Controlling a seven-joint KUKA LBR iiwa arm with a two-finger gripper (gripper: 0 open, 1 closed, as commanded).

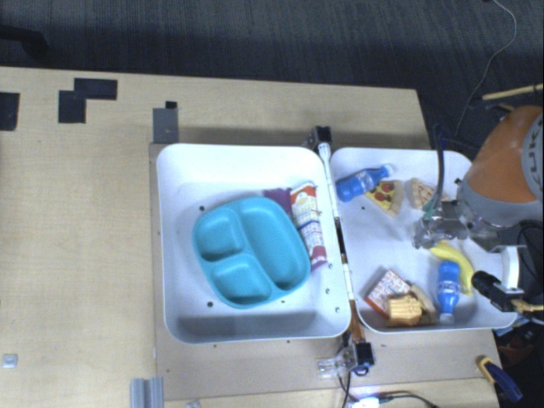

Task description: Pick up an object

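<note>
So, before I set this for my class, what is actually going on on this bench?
A robot arm reaches in from the right over the right bin, with its hand low near a banana. Nothing can be seen between its fingers. That bin also holds two blue bottles, a snack box and other small items. The left bin holds a blue divided tray and a packet beside it.
</note>
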